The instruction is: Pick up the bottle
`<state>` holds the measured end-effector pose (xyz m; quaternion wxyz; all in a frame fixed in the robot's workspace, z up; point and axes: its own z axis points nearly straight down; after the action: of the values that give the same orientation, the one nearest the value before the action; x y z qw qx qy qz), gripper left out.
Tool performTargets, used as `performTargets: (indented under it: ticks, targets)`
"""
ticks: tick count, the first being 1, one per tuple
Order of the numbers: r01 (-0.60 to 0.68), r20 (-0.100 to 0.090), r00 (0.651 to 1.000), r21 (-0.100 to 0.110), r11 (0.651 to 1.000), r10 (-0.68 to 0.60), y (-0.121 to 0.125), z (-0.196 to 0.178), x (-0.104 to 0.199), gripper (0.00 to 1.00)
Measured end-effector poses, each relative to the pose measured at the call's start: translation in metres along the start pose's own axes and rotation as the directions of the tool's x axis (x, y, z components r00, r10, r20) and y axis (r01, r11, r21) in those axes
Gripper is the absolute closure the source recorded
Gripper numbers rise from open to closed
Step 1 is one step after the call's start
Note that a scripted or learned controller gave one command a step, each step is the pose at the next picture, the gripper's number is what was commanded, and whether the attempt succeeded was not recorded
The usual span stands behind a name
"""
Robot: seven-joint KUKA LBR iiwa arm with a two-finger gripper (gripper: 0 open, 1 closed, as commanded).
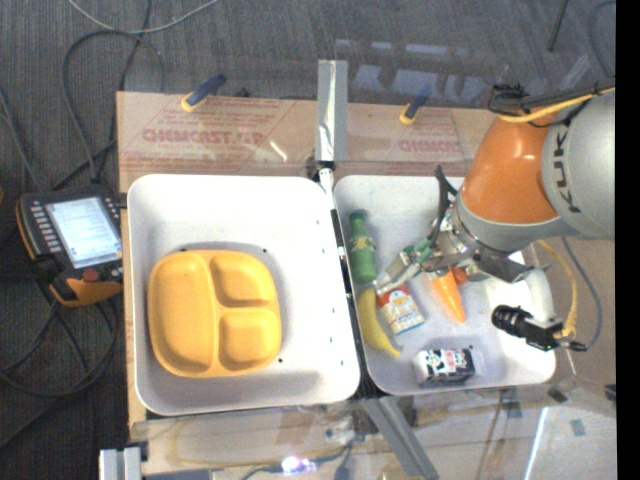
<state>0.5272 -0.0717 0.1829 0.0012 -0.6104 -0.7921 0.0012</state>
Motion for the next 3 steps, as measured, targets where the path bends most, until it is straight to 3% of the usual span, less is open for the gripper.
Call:
performTargets:
  ticks: [1, 2, 3]
  targets:
    - [0.067, 0.000, 0.998, -0.002, 0.998, -0.067, 0.056, 0.000, 0.026, 0.00]
    - [-0.051, 0.000, 0.999, 0.000, 0.999, 0.051, 0.010, 0.000, -0.008, 0.00]
    - [-0.119, 0.000, 0.993, -0.001, 0.993, 0.119, 0.065, 0.000, 0.026, 0.00]
